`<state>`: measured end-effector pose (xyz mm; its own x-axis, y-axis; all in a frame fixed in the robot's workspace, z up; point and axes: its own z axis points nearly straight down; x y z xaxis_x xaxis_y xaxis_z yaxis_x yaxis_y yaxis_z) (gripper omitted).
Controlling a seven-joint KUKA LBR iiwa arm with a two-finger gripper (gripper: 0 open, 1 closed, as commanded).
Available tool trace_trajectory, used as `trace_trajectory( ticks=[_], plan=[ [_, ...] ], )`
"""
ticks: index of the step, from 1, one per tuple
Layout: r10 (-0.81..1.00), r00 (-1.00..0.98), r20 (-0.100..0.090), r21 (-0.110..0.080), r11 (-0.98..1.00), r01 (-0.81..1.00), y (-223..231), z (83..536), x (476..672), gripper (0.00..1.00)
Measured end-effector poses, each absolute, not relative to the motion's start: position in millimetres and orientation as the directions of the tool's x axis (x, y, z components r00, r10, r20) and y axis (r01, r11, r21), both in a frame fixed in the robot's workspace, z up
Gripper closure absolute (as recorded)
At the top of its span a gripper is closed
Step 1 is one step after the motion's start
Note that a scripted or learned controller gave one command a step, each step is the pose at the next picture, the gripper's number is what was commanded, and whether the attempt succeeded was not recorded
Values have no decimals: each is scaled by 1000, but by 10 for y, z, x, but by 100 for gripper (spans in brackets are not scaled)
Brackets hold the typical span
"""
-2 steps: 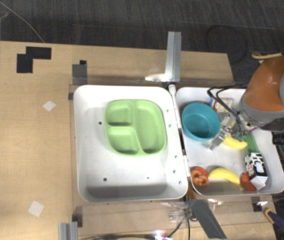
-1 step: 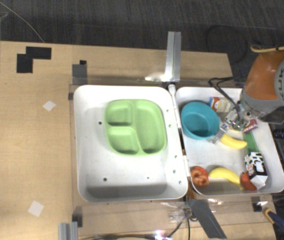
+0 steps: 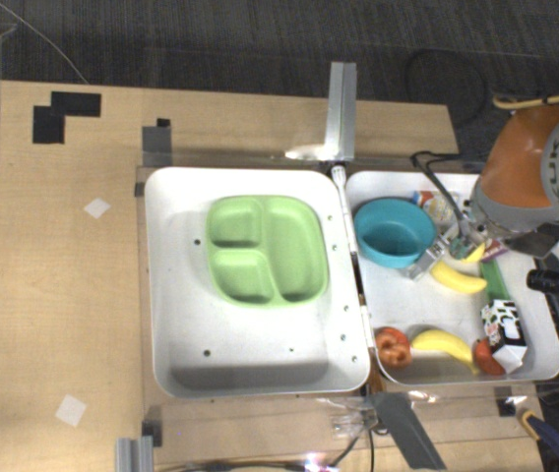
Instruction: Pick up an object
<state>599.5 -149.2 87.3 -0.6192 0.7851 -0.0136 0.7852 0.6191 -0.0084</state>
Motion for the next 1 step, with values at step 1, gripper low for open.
trace_trajectory(
  ticks=[1],
  plan=[
    [781, -625, -17, -2, 625, 781, -1472, 973, 6032, 100]
  ],
)
